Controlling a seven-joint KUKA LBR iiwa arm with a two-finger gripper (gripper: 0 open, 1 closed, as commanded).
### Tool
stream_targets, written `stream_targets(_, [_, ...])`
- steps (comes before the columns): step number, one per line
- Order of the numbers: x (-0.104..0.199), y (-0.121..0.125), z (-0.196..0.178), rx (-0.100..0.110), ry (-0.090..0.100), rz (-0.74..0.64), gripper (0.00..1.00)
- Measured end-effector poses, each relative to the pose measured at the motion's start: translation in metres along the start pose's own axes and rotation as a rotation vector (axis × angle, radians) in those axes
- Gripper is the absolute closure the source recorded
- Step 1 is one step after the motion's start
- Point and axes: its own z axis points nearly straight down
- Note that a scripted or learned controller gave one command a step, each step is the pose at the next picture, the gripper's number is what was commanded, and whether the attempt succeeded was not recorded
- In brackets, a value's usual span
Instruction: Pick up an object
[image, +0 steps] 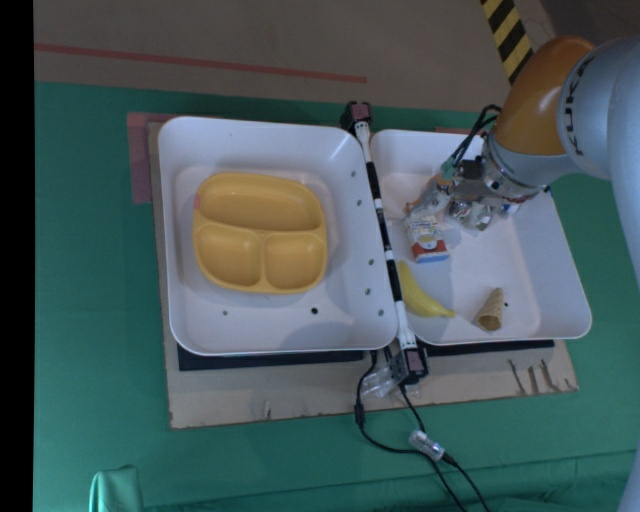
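Note:
In the right bin (545, 270) lie a small carton (427, 241) with red, white and blue print, a yellow banana (421, 296) near the divider, and an ice cream cone (490, 309) toward the front. My gripper (447, 205) hangs low over the bin, just right of and behind the carton, close to its top. The wrist body hides the fingertips. Nothing is seen held.
The left bin (200, 310) holds a yellow divided plate (260, 230). A black-and-white divider bar (380, 220) runs between the bins. Cables (415, 430) trail off the front of the bench onto green cloth.

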Motion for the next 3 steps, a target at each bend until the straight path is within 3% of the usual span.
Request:
stream_targets(1, [0.003, -0.006, 0.013, 0.003, 0.002, -0.007, 0.00])
stream_targets(2, [0.000, -0.003, -0.002, -0.009, 0.000, 0.000, 1.00])
stream_targets(3, [-0.030, 0.087, -0.107, 0.030, 0.000, -0.012, 1.00])
